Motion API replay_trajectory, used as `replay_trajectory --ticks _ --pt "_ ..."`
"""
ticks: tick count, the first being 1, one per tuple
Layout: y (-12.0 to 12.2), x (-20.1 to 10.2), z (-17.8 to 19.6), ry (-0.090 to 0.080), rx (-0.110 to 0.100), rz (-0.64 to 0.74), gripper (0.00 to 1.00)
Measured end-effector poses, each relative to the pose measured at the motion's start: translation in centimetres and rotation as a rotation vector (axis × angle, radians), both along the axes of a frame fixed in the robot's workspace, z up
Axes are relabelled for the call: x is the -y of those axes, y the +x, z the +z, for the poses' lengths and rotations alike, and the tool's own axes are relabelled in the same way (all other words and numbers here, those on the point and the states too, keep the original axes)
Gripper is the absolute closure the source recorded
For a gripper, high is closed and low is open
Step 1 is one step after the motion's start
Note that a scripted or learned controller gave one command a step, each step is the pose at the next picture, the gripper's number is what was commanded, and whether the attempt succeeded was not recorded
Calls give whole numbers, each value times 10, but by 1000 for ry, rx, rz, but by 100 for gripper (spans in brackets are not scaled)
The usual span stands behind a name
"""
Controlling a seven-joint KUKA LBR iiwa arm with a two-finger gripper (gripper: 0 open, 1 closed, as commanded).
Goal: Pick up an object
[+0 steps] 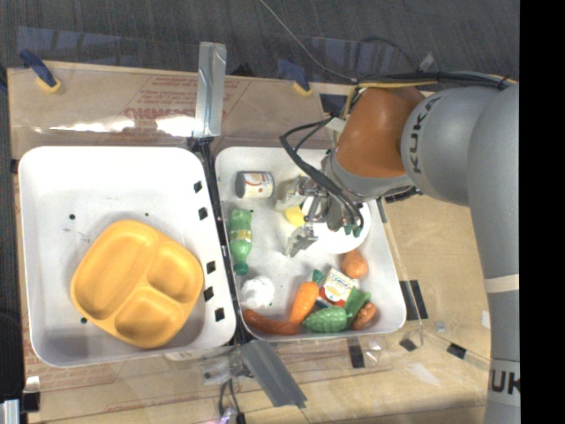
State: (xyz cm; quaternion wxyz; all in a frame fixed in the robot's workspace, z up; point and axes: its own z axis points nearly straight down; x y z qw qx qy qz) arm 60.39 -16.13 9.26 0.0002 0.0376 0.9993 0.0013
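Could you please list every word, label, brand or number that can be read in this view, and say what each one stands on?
"KU" – on the grey arm link, just past the orange band.
"KU" – on the arm's lower segment at the bottom right.
Red print on the cardboard behind the bins: too faint to read.
Label on the small can: too small to read.
Label on the packet: blurred.

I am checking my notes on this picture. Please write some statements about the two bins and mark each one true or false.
1. The yellow tray lies in the left bin. True.
2. The green bottle lies in the left bin. False: it is in the right bin, near the wall between the bins.
3. The gripper is above the right bin. True.
4. The carrot lies on the yellow tray. False: it is in the right bin.
5. A small can lies at the right bin's far end. True.
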Motion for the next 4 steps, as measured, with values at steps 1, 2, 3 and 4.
replay_trajectory --ticks 1,2,3,4 --pt "45 -49 1 -1 4 -44 0" --pt "46 -49 13 -4 8 -39 100" --pt "38 -32 167 -5 12 -169 100" --pt "-19 29 67 -3 -2 18 100"
